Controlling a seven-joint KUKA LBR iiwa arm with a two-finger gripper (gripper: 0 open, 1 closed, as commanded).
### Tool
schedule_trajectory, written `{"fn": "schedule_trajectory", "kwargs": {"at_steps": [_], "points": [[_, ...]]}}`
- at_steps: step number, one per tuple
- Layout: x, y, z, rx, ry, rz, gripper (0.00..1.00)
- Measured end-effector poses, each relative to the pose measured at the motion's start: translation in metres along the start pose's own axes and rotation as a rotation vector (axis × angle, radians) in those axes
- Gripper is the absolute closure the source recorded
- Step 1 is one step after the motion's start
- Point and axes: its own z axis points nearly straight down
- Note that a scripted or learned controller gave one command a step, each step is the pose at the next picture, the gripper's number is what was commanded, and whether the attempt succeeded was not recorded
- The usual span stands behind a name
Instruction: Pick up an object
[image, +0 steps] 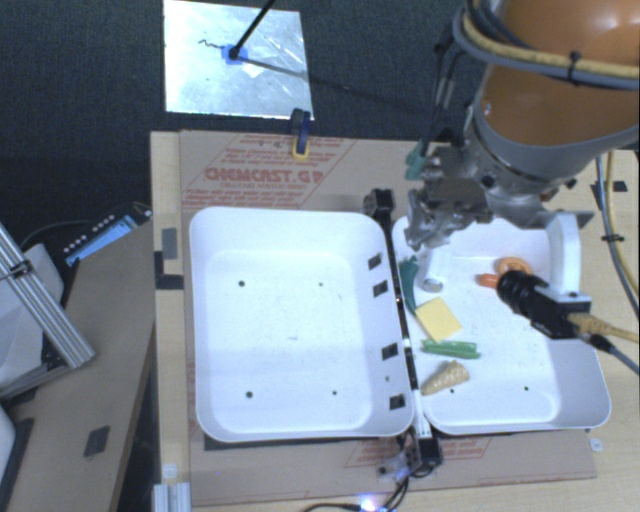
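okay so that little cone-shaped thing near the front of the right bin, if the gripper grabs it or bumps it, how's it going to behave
The cone lies on its side on the right bin, so a nudge would probably roll it in a curve around its narrow tip. Its tapered shape may let it squirt out of a pinch. It looks small and likely light, like a toy.

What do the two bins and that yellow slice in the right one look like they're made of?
The bins look like thin molded plastic, white and smooth with a faint sheen and rounded corners. The yellow slice looks like matte plastic or foam, probably toy cheese: flat, evenly colored, clean edges. Which of the two it is stays unclear from this view.
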Motion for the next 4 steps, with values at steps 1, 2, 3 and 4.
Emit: {"fn": "schedule_trajectory", "kwargs": {"at_steps": [1,2,3,4], "points": [[0.023,0.001,0.006,0.006,-0.002,0.004,1.00],[0.044,0.001,0.010,0.007,-0.002,0.003,1.00],[0.062,0.001,0.009,0.006,-0.002,0.003,1.00],[0.080,0.001,0.011,0.005,-0.002,0.004,1.00]]}}
